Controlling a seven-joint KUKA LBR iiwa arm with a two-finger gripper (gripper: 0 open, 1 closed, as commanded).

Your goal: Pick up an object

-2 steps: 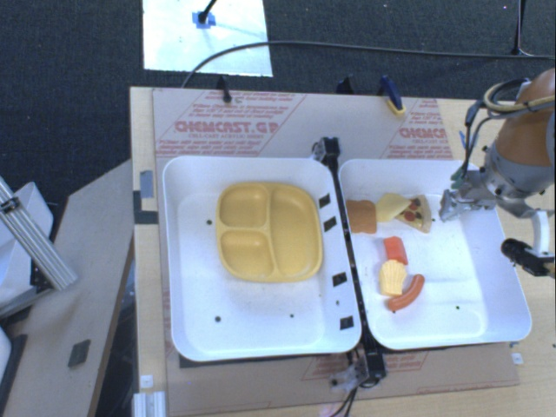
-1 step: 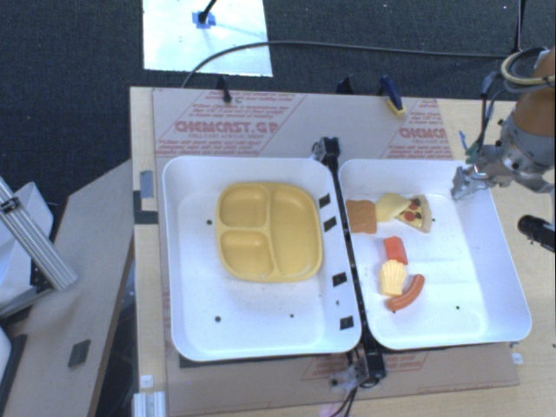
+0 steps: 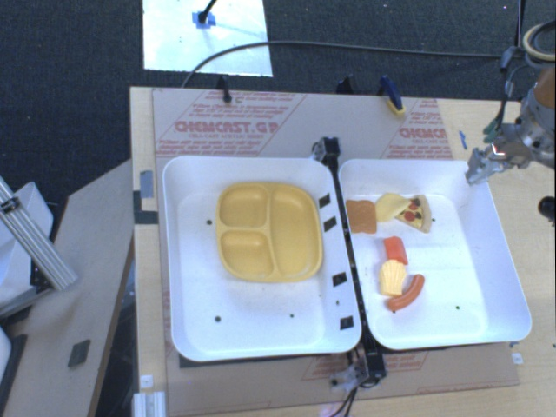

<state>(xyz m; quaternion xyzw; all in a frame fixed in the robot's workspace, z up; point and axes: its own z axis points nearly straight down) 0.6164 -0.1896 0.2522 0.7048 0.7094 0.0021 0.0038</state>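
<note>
The right bin (image 3: 499,259) holds several toy foods: a brown square cracker (image 3: 361,217), a pizza slice (image 3: 407,209), a small red-orange piece (image 3: 395,249), a yellow corn-like piece (image 3: 393,277) and a red sausage (image 3: 406,293). My gripper (image 3: 480,168) hangs at the view's right edge, above the right bin's far right corner, well apart from the food. Nothing is seen between its tips.
The left bin (image 3: 187,320) holds a yellow sectioned plate (image 3: 268,232). A row of black clips (image 3: 337,250) runs along the seam between the bins. A blue clamp (image 3: 393,100) sits on the brown board behind the bins. A metal rail (image 3: 35,246) lies at the left.
</note>
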